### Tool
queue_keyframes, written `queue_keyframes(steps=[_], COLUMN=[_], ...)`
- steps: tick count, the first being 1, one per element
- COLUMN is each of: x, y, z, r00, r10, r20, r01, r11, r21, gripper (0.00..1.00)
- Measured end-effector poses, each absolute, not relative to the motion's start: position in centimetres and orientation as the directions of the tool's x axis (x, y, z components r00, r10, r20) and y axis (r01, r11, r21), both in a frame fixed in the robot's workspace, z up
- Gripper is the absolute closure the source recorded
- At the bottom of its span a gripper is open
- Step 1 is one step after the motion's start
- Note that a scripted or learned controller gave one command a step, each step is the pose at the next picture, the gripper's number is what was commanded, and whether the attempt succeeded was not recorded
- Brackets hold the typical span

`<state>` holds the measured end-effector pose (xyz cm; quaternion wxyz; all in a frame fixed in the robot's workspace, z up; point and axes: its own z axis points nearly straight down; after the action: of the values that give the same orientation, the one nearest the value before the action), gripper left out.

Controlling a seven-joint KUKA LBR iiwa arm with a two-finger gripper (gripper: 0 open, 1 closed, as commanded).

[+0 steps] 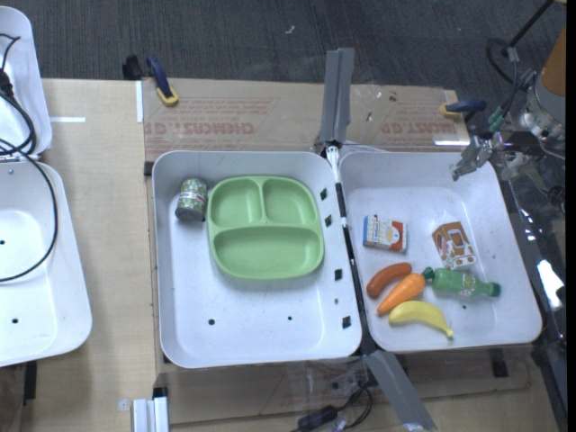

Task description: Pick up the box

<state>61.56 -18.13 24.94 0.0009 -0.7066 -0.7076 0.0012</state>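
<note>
A small white, blue and orange box (384, 233) lies flat in the right bin (517, 327), left of its middle. A second brown and white carton (453, 246) lies to its right, tilted. My gripper (474, 158) hangs over the right bin's far right corner, well above and to the right of both, at the end of the arm (549, 106) that enters from the right edge. Nothing shows between its tips.
The right bin also holds an orange sausage (388, 278), a carrot (401, 292), a banana (423, 317) and a green bottle (462, 283). The left bin (180, 322) holds a green divided plate (265, 227) and a small can (191, 199). A grey divider (337, 97) stands between the bins.
</note>
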Motion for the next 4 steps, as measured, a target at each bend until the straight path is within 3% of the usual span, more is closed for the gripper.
queue_keyframes(steps=[1,2,3,4], x=[62.4,64.0,58.5,62.0], y=[-20.0,-14.1,-19.3,-16.4], z=[28.6,17.2,23.7,31.4], r00=[0.149,-0.037,-0.143,0.0], r10=[0.989,0.999,0.99,1.0], r20=[-0.002,0.0,-0.001,-0.002], r01=[0.989,0.999,0.99,1.0], r11=[-0.149,0.037,0.143,0.0], r21=[0.0,-0.003,-0.001,-0.001], gripper=[0.0,0.0,0.0,0.0])
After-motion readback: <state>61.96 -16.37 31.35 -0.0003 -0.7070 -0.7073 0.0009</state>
